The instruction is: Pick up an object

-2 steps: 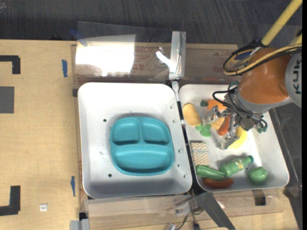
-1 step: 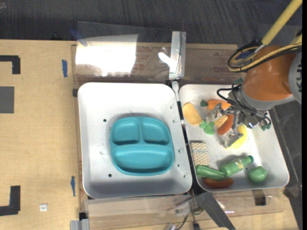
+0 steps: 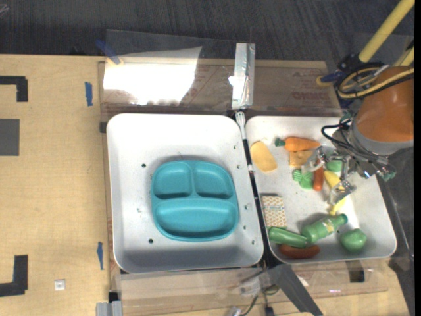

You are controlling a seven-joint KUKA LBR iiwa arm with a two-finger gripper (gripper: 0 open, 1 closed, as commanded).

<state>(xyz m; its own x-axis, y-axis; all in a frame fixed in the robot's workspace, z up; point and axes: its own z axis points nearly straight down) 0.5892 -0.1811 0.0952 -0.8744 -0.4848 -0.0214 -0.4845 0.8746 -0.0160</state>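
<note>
Over the right bin (image 3: 385,206), the gripper (image 3: 339,170) hung low among a cluster of toy food, reaching in from the bin's right side. Whether it was apart or together could not be told; clutter and cables hid it. Nearest it lay a small orange piece (image 3: 318,178) and a green piece (image 3: 304,178), just to its left, touching or nearly so. A carrot (image 3: 300,143) lay a little farther toward the bin's back wall, its long axis running left to right. A yellow piece (image 3: 263,157) sat near the bin's left wall. A green bottle (image 3: 323,227) lay toward the front wall, well apart. Any pick likely turned on the pieces directly beneath and left.
</note>
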